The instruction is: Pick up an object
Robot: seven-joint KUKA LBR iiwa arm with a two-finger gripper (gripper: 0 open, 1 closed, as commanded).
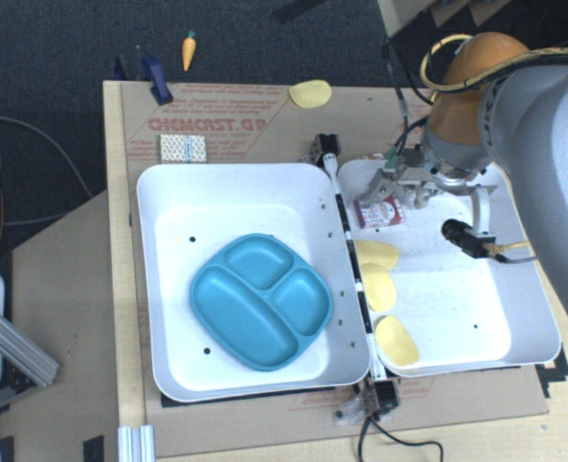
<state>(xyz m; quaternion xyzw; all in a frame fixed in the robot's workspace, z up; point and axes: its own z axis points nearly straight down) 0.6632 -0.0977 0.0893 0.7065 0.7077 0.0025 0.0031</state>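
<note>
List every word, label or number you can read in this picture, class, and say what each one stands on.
"CHEMCAST GP": red print on the brown board behind the left bin, faint.
More red lines run above and below it: too blurred to read.
Small patterned packet on the board: print too small to read.
Red-and-white packet in the right bin, below the end effector: unreadable.

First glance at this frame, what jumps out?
The blue divided plate lying in the left bin grabs the eye first. Next is the grey arm with its orange band reaching in from the right, its gripper low over the far end of the right bin beside a small red-and-white packet. Three pale yellow pieces line that bin's left side.
</note>
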